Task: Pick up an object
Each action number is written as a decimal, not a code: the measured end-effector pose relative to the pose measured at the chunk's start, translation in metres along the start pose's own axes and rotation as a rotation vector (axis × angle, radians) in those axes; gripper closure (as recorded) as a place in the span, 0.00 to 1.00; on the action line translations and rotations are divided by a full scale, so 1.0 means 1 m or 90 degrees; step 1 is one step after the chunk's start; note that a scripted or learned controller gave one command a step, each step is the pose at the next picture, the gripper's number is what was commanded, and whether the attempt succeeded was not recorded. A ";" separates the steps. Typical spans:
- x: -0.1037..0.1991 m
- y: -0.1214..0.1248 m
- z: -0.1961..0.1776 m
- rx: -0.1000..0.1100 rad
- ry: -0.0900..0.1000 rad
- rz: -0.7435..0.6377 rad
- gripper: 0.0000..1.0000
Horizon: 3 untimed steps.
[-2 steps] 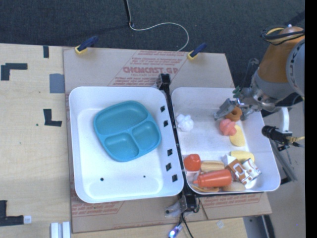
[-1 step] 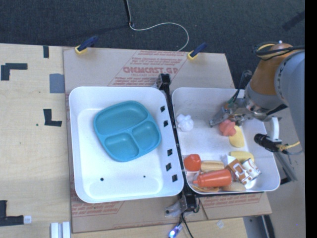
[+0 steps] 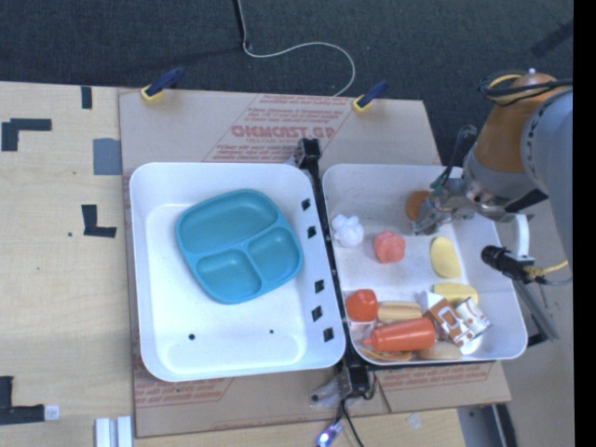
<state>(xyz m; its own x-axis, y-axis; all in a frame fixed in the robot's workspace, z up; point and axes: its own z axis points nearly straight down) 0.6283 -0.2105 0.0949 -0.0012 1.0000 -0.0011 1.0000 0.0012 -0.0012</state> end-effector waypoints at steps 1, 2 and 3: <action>0.000 0.000 0.001 0.000 0.000 0.000 0.00; 0.039 0.042 0.011 -0.001 0.001 -0.003 0.00; 0.037 0.041 0.000 -0.001 0.001 -0.001 1.00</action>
<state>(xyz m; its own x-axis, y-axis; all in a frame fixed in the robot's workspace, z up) 0.6688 -0.1739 0.0945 -0.0032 1.0000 -0.0001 1.0000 0.0032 0.0003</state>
